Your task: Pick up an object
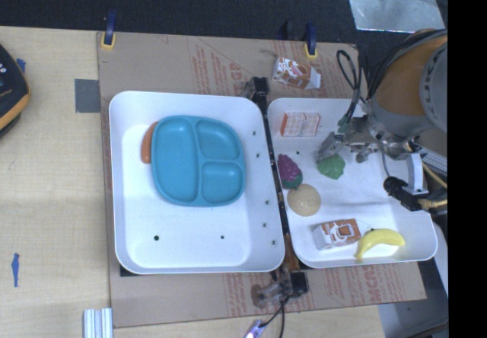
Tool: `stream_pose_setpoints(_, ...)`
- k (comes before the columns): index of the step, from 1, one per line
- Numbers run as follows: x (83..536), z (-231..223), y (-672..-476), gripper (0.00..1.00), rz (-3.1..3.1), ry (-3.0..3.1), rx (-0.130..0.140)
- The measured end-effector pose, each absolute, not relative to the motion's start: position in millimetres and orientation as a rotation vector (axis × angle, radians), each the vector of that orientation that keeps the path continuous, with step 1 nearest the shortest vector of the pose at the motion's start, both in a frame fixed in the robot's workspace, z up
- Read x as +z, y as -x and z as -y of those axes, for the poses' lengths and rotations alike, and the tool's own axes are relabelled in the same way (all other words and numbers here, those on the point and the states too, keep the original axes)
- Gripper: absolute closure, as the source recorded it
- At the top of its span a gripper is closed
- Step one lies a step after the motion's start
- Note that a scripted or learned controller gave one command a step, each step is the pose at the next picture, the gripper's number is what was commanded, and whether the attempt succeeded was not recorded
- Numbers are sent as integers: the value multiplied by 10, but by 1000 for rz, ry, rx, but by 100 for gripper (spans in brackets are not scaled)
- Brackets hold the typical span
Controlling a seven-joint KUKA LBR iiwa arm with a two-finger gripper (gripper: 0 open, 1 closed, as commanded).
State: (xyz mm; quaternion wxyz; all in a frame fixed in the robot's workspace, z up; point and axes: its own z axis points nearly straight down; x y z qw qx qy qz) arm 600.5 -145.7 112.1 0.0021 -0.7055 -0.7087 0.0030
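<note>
Your nearest candidate is the small green lumpy object [332, 167], lying in the upper middle of the right white bin [415, 249]. The gripper [340, 148] sits right above it, at its upper edge; whether metal touches it, you cannot tell. Fingers: too dark and cluttered to read, so you cannot tell whether they are spread or pressed together, and nothing is clearly seen between them.

Other items in the same bin:
- small white carton with orange print [300, 124], flat, near the upper left corner
- purple knobbly piece [289, 170], by the left wall, left of the green object
- round beige ball [303, 199], just below the purple piece
- second white and orange carton [335, 234], lying flat towards the lower edge
- yellow banana [380, 243], just right of that carton, near the lower rim

The grey arm with its orange band [403, 81] comes in from the right, over the bin's upper right corner.

The left white bin [190, 249] holds a blue plastic divided plate [198, 160], with an orange item [145, 143] showing at its left edge, partly hidden beneath it.

Outside the bins, a crumpled white and orange wrapper [296, 73] lies on the brown cardboard sheet [190, 62] that covers the tabletop [46, 199], above the right bin.
</note>
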Motion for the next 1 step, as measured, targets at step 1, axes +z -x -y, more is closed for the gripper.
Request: stream_pose_setpoints(1,915,1431,-5973,0,2223,2216,6)
